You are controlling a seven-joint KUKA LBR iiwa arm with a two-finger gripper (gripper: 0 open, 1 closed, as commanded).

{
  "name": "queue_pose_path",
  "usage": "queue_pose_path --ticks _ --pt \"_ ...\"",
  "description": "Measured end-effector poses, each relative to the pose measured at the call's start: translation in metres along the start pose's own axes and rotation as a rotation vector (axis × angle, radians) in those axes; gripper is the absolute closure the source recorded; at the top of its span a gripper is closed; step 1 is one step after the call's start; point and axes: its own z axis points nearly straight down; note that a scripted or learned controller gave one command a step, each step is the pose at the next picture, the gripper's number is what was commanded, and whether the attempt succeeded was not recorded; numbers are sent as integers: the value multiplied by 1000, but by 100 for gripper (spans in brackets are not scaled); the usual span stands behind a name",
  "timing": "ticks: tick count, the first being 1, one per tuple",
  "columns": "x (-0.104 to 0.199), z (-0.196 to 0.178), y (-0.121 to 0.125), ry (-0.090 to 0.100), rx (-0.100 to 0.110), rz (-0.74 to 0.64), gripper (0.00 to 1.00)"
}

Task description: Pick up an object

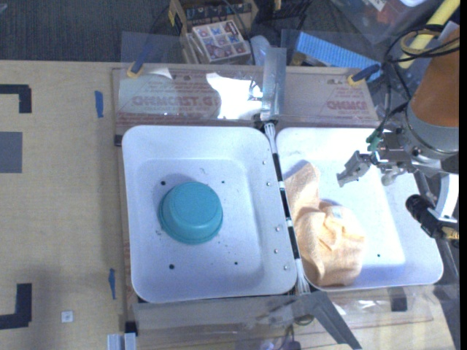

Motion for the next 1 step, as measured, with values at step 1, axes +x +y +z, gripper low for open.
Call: queue_pose_path --ticks 1 --pt "-26 76 -4 -1 -1 -17 0"
